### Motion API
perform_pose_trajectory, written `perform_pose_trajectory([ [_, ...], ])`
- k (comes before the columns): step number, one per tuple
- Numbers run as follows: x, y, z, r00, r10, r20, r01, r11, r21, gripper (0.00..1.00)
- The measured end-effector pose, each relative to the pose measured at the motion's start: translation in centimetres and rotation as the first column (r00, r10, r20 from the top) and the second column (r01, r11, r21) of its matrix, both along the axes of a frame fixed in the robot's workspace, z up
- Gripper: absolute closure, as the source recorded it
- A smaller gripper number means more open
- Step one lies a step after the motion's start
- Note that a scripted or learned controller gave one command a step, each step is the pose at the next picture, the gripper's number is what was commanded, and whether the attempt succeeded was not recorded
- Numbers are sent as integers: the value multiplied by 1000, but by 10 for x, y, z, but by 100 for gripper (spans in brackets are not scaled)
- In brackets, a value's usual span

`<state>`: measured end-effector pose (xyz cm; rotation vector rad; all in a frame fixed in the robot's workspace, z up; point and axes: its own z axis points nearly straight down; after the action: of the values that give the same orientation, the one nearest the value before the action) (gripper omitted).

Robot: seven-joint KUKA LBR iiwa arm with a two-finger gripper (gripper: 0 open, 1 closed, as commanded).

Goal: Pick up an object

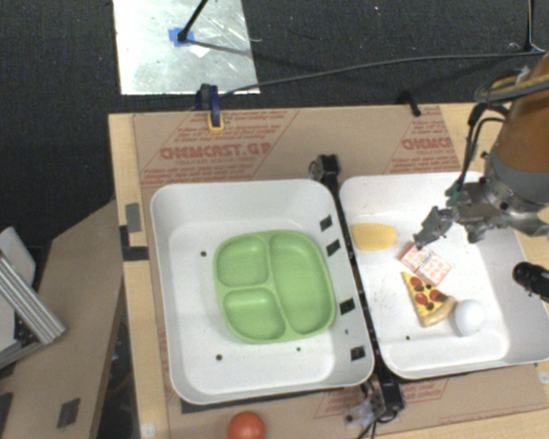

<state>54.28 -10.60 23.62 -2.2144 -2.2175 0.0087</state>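
Right bin, contents: a yellow oval piece is lying flat near the left wall; a red-and-white checked packet is lying mid-bin; a pizza slice is lying just below it; a white ball is touching the slice's right.

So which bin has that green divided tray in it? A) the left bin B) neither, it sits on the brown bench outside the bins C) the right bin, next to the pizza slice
A: the green tray lies flat in the middle of the left bin, while the pizza slice lies in the right bin.
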Motion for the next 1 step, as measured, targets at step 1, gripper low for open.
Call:
perform_pose_trajectory([
  [1, 2, 0, 6, 1000, 2, 11, -2, 1000, -1, 0],
])
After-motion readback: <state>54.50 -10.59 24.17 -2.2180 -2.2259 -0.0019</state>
